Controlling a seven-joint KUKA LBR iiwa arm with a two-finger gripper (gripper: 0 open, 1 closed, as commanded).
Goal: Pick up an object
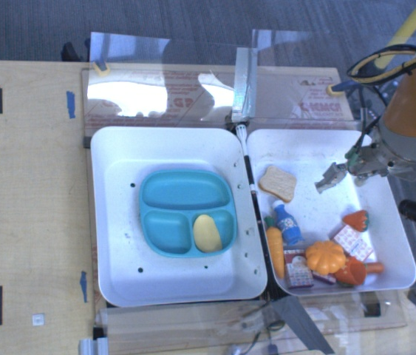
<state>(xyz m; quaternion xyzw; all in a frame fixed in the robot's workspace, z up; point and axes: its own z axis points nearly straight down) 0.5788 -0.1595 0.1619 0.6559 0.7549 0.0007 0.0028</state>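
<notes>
Grey gripper [335,177] above right bin [403,231], fingers parted, holding nothing | toast slice [278,183] just left of it | yellow lemon [207,233] in blue divided plate [185,191], left bin [111,198]

The right bin's [407,250] upper floor lies open around the bread slice [278,183], while its lower end is crowded (carrot [275,251], bottle [287,224], pumpkin [325,257], strawberry [356,220] packed close), and clear plastic walls [244,80] stand behind both bins.
</notes>
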